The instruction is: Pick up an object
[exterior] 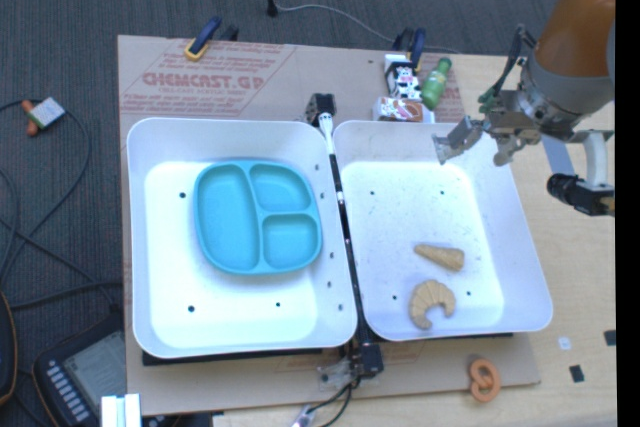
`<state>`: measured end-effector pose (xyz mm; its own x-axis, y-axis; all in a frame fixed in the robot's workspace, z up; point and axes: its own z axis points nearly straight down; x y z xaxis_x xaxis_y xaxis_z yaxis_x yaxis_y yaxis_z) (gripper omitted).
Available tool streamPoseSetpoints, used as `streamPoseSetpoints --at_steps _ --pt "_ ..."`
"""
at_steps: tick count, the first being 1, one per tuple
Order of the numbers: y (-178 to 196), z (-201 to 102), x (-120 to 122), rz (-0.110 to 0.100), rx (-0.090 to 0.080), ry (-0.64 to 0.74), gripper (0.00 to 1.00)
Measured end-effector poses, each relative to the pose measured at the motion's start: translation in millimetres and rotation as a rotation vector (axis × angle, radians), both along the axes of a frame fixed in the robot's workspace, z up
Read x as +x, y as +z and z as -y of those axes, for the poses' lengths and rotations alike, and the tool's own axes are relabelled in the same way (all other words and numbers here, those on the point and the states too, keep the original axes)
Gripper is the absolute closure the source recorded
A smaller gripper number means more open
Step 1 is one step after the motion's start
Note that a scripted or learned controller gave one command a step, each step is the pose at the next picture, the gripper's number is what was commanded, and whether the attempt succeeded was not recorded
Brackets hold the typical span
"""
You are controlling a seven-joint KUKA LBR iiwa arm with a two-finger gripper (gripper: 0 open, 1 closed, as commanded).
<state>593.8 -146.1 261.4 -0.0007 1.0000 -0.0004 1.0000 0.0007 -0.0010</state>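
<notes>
Two tan pastry pieces lie in the right bin [520, 245]: a small wedge-shaped one [441, 257] and, just below it, a curved croissant [432, 301]. My gripper [478, 145] hangs over the bin's far right corner, well above and behind both pieces. Its two fingers are spread apart, open, with nothing between them. A blue divided plate [258, 217] sits in the left bin [160, 315].
A green bottle [434, 83] and a small printed box [399, 105] stand just behind the right bin. Blue clamps [203, 37] grip the cardboard's far edge. An orange ring [484, 378] lies in front of the right bin. Cables run along the floor at left.
</notes>
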Motion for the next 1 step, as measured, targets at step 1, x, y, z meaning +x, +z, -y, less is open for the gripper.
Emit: streamPoseSetpoints --at_steps 1 --pt "-173.8 -29.0 -54.4 0.007 0.0 -0.001 0.0"
